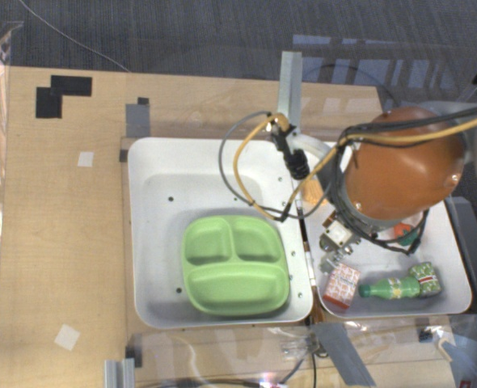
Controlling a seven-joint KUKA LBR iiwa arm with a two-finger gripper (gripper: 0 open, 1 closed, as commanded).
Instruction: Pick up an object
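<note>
Bottle first: a small green plastic bottle with a red and green label is lying on its side in the right-hand white bin, near that bin's front edge. Its long axis is running left to right across the bin, with the narrow neck pointing left toward the divider and the fatter base pointing right. Just beside the neck, a small red and white patterned box is sitting at a slight tilt, close enough that I cannot tell whether the two are touching.

The grey arm with its big orange band is hanging over the back half of that bin, covering much of it. The gripper is poking out below the band, above the patterned box, and whether its claw is apart or together I cannot tell from here. A bit of orange and green is peeking out under the arm, too hidden to name. Yellow and black cables are looping over the left-hand white bin, where a lime green divided plastic tray is resting flat.
</note>
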